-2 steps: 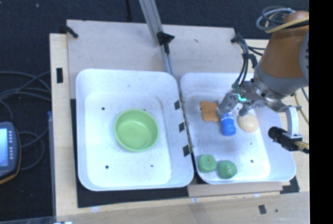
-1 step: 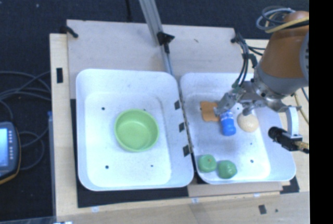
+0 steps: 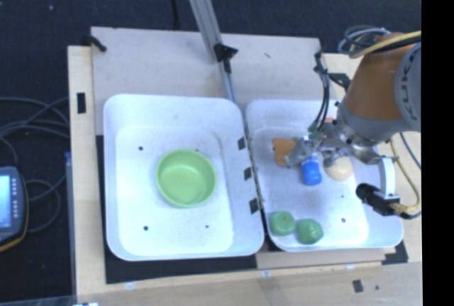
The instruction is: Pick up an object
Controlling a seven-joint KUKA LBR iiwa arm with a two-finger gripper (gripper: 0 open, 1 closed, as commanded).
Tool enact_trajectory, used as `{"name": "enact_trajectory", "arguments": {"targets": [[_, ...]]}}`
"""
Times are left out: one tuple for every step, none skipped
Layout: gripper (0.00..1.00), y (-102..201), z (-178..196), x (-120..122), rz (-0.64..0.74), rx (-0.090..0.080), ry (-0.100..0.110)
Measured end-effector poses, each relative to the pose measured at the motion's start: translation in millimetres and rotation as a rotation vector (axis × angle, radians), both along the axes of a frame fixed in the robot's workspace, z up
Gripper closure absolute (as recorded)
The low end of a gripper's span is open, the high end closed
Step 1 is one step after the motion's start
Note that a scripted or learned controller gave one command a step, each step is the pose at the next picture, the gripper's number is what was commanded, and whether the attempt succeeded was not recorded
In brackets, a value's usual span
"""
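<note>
Lying in the right bin (image 3: 355, 226): a blue cylinder (image 3: 311, 172) near the middle, right under the tool (image 3: 317, 153). Touching or nearly touching the tool's tip; cannot tell whether gripped, nor whether the tool stands apart or together. Just left of the cylinder, an orange piece (image 3: 284, 150); just right, a pale yellow lump (image 3: 340, 169). Nearer the front edge, two green round things (image 3: 283, 223) (image 3: 309, 231) side by side. Reaching in from the right, the grey arm with its orange band (image 3: 379, 84). Sitting in the left bin (image 3: 128, 127), a green bowl (image 3: 186, 177), upright. Bearing both bins, a wooden worktop (image 3: 142, 49).
</note>
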State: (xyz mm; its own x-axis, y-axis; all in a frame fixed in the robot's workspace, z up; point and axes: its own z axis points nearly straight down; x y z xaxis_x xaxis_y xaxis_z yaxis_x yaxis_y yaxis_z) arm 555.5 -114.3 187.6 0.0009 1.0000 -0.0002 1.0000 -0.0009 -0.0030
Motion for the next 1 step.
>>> {"name": "enact_trajectory", "arguments": {"targets": [[0.0, -0.4, -57.2, 7.9, 0.001, 0.0, -0.003]]}}
